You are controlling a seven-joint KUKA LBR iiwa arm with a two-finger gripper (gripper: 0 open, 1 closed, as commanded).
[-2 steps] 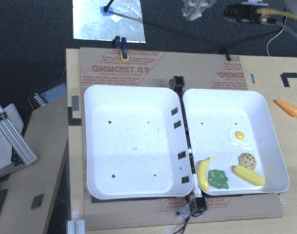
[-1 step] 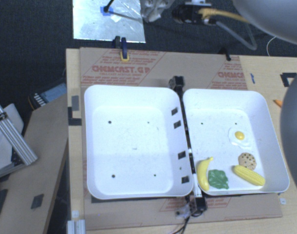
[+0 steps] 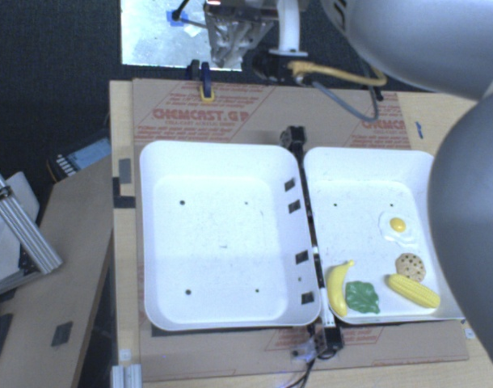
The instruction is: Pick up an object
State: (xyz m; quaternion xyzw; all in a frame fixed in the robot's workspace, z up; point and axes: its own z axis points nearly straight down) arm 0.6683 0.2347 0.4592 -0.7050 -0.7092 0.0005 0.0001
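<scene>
Several toy foods lie in the near right part of the right bin [image 3: 351,176]: a fried egg [image 3: 398,226], a brown cookie [image 3: 410,266], a yellow corn cob [image 3: 413,291], a banana [image 3: 338,288] and a green leafy piece [image 3: 362,297] touching the banana. My gripper [image 3: 229,48] hangs high beyond the far edge of the left bin [image 3: 214,241], over the shiny plate at the back and far from all the food. The big grey arm crosses the top right and covers the right bin's right edge.
Black clips [image 3: 295,207] line the seam between the two bins. A blue and yellow clamp [image 3: 204,79] grips the cardboard sheet at its far edge. An aluminium rail [image 3: 20,225] leans at the left beside the bench.
</scene>
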